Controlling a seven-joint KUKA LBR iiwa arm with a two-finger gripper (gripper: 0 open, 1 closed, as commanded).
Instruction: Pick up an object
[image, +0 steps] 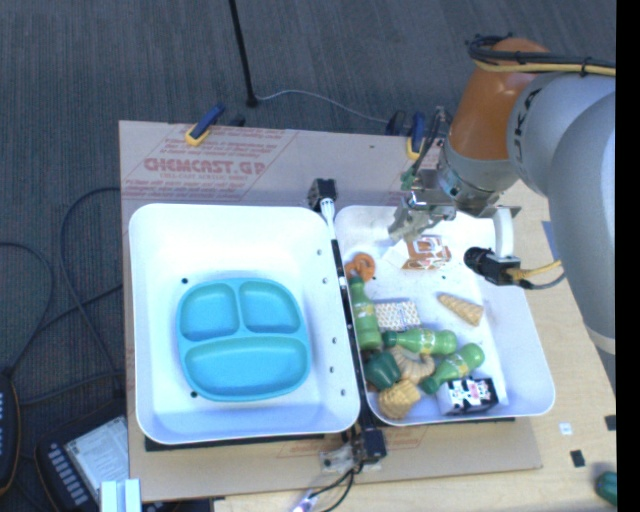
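My gripper (413, 218) hangs over the far end of the right bin (530, 345), below the arm's orange band. Just in front of it, toward the bin's middle, lies a small orange-and-white piece (428, 252), apart from the gripper as far as I can see. Further objects in this bin are an orange ring (360, 266), a tan cone (460, 308), a checkered packet (397, 315), green toy vegetables (450, 350), a yellow corn cob (400, 398) and a black-and-white box (470, 393).
The left bin (160, 240) holds a blue divided plate (243, 335). A black clamp (322, 192) sits at the far end of the ridge between the bins. The arm's grey body fills the upper right. Cables run over the floor on the left.
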